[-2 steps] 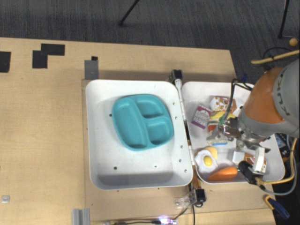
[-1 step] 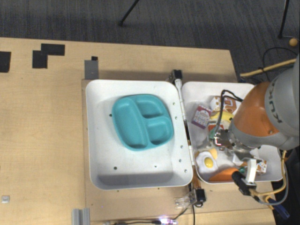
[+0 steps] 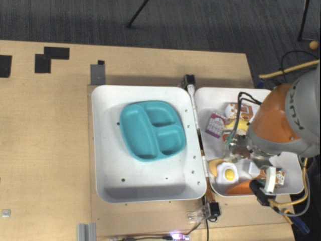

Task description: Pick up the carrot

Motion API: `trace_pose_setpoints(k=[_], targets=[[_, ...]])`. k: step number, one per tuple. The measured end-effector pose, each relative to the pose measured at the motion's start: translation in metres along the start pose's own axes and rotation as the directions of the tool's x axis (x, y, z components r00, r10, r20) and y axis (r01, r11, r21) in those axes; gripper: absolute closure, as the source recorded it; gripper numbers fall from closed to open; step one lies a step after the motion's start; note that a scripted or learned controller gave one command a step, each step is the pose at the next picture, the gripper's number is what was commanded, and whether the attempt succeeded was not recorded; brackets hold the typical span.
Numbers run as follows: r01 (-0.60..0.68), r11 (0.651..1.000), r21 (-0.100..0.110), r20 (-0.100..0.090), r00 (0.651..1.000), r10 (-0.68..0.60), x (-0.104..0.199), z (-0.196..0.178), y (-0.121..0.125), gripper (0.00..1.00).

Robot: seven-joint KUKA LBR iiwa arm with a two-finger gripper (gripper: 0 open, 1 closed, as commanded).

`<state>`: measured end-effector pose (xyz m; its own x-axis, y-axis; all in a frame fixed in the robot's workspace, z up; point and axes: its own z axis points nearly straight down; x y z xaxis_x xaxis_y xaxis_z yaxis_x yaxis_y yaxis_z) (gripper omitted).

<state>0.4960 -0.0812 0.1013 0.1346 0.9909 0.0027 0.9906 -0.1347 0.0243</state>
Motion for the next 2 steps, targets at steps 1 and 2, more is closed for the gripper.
trace_pose_setpoints(k=[1,2], targets=[[-0.001,1.0,0.001,0.0,1.0,0.001,0.0,0.0,0.0,0.0],[-0.129,0.991,0.018,0.002,0.992,0.129,0.041,-0.085,-0.01,0.0]])
